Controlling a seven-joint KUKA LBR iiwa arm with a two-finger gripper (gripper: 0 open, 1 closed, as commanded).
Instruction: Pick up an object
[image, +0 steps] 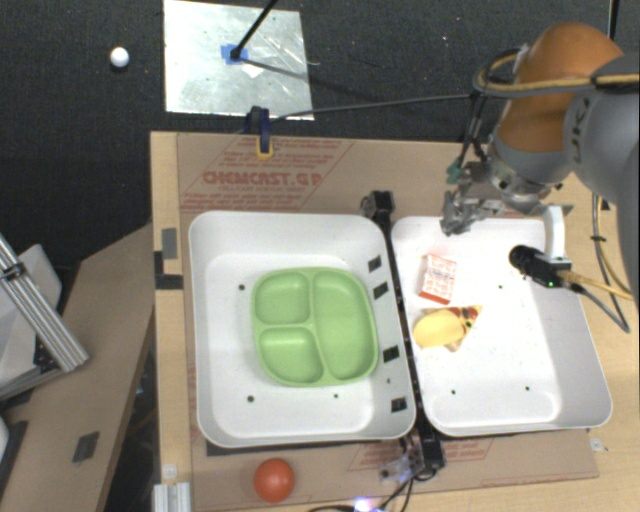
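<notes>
1. Brown board bench (300, 170) carries two white bins side by side; the left bin (215, 330) holds a green divided tray (313, 326).
2. Right bin (560, 350) holds the candidates: a small red-and-white packet (438, 277) and a yellow item (440, 328), lying near each other toward its left wall.
3. Gripper (458, 218) hangs above the bin's far edge, nothing seen in it; whether its claw is spread or pressed together, I cannot tell.

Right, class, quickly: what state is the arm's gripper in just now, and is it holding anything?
Gripper: above the far edge of the right bin; whether open or shut cannot be told, and nothing shows held in it.
</notes>
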